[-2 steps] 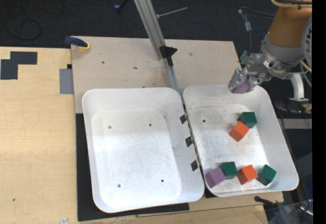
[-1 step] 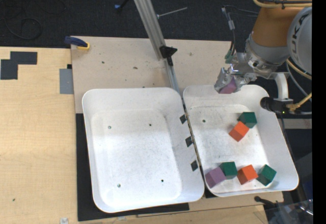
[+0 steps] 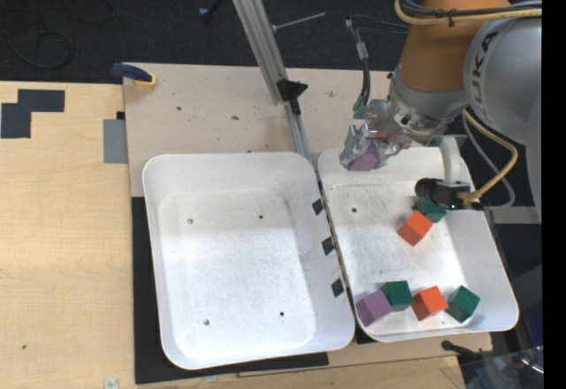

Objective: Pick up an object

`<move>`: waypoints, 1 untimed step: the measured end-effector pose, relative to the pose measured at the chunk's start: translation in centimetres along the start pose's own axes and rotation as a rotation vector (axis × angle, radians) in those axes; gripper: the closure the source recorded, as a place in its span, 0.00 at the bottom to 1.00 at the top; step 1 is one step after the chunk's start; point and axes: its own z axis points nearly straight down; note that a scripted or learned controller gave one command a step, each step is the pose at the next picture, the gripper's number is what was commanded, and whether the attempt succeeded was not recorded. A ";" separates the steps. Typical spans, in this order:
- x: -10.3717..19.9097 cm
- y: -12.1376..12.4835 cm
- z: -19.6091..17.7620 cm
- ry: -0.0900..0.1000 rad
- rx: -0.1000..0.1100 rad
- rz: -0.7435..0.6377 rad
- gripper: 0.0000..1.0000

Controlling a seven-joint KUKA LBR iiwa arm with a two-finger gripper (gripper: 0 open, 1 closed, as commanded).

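While hovering over right bin (image 3: 495,294), gripper (image 3: 363,151) clamps a purple block (image 3: 363,157).

Light falls evenly from above, bright enough that the left bin (image 3: 232,263) washes out to a nearly featureless white, its floor glaring most toward its near left part. The right bin (image 3: 380,210), beside it, reads slightly greyer, with dark specks still legible. Shadows are soft and short: a faint one lies under the left bin's near rim, and small ones hug the cubes. Beyond the left bin's far edge, the floor past the table (image 3: 62,202) sinks into near black, cables barely showing. The orange band (image 3: 447,20) of the arm carries a mild sheen. Focus is moderate throughout; the claw (image 3: 364,148) looks soft and smeared, its details hard to make out.
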 end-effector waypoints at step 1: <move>4.9 -0.3 -0.5 -0.001 0.000 0.001 1.00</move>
